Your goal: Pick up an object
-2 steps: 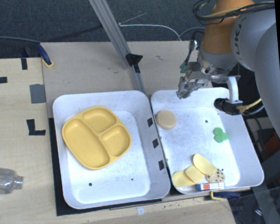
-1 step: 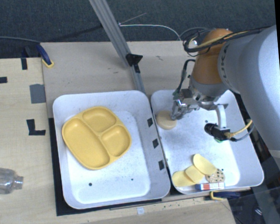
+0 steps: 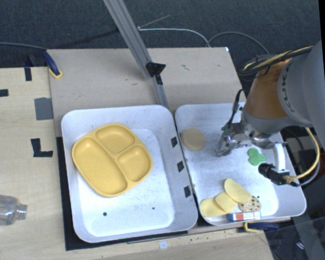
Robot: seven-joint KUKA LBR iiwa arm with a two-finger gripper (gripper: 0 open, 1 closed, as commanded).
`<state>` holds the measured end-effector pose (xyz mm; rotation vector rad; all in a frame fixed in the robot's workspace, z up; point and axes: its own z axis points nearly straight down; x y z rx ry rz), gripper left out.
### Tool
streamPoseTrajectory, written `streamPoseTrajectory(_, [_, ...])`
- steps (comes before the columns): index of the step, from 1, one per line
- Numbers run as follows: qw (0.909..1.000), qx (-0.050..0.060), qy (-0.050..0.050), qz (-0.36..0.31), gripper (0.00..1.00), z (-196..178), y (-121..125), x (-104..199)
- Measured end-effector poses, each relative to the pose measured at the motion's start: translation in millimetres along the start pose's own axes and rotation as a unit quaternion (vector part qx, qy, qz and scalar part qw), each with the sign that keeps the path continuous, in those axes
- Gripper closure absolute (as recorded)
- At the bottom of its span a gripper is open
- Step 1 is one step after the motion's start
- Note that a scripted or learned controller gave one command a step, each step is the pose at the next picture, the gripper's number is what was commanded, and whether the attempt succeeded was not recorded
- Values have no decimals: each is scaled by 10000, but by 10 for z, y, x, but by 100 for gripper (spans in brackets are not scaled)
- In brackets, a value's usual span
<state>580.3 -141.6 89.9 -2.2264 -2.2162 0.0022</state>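
Round tan disc [image 3: 194,139], flat and matte, at nine o'clock from metal gripper [image 3: 225,146]; finger state impossible to tell. Glossy yellow three-compartment plate [image 3: 112,158] in left bin [image 3: 85,218].

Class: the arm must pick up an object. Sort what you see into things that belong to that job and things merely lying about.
Job: gripper; round tan disc, green piece and yellow pieces in the right bin.

Lying about: yellow divided tray in the left bin; clear bottle on the bench.

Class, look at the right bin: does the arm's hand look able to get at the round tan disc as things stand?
Probably yes. The hand hangs in the right bin just beside the round tan disc, which lies alone on bare floor with nothing between them.
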Motion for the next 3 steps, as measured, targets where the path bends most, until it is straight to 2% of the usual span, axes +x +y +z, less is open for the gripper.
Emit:
streamPoseTrajectory(1, [10000,17,-12,12,100,-95,-465,-650])
streamPoseTrajectory(2, [10000,-6,17,-53,100,-235,-289,-92])
streamPoseTrajectory(3, [10000,-26,-2,-21,100,-1335,-952,-188])
